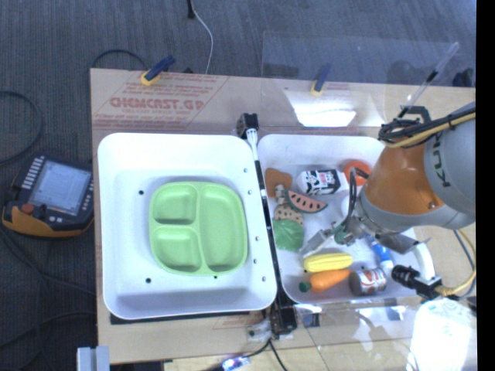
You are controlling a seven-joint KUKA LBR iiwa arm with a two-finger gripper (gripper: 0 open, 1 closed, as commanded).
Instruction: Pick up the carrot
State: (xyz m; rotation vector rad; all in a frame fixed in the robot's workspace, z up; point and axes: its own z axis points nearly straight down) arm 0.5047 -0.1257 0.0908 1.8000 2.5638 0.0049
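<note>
The carrot point(327, 280) is lying in the right bin point(309, 147), close to its front wall and toward the front-left corner, with its long axis running almost parallel to that wall; the orange body is pointing right and the small green end is sitting at the left. A corn cob point(328, 262) is lying just behind it, parallel and apparently touching along its length, and a can point(371, 281) is resting just beside the carrot's right end.

The gripper point(341, 234) is hanging over the middle of the same bin, behind the corn and slightly right of the carrot's middle. Whether it is released or clenched cannot be told from this slanted view; nothing is visibly sitting in it.

So the carrot is lying toward the front wall from the tool, past the corn. In my judgement, the coming move is turning on clearing the corn and closing across the carrot's short width, with corn and wall crowding either side.
</note>
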